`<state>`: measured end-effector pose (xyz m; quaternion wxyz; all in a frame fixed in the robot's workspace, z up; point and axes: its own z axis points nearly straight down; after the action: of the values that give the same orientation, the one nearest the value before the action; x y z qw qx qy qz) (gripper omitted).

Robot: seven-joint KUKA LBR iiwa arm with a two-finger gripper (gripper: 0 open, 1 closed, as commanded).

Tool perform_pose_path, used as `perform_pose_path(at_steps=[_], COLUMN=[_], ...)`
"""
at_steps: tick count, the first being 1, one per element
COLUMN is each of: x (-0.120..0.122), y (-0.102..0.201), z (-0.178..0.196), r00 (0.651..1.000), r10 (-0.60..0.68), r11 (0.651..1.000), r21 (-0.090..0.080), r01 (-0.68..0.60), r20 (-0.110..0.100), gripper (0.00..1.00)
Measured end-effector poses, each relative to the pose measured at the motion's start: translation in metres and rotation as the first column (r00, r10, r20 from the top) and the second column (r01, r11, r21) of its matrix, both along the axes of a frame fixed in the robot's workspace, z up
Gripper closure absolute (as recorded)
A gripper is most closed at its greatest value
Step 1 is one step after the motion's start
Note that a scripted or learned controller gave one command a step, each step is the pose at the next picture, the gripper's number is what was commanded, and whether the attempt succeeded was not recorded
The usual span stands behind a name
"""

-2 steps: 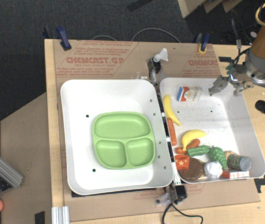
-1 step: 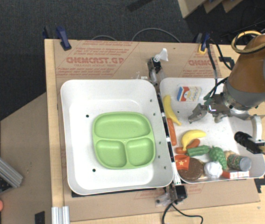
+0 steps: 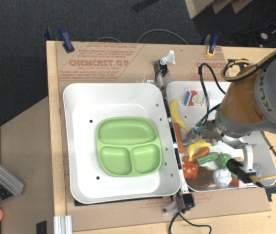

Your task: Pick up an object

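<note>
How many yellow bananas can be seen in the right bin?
2. One banana lies along the right bin's left wall; another banana lies lower, beside the arm, which may hide more.

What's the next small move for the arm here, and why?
Probably a short straight descent. The gripper sits low over the right bin, just above the yellow banana-shaped toy and orange carrot in the toy pile, and nothing shows between its fingers yet.
</note>
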<state>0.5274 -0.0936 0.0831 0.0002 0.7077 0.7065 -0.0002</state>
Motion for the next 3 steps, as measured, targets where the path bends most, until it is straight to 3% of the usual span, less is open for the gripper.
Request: perform_pose_path(at_steps=[1,2,3], x=[0.002,0.001,-0.020], y=[-0.001,-0.001,-0.062], z=[0.012,0.011,0.002], r00=[1.000,1.000,1.000], r10=[0.000,-0.001,-0.004], r11=[1.000,1.000,1.000], r21=[0.000,0.000,-0.001], r01=[0.000,0.001,0.004], r20=[0.004,0.003,0.000], gripper=[1.00,0.00,0.00])
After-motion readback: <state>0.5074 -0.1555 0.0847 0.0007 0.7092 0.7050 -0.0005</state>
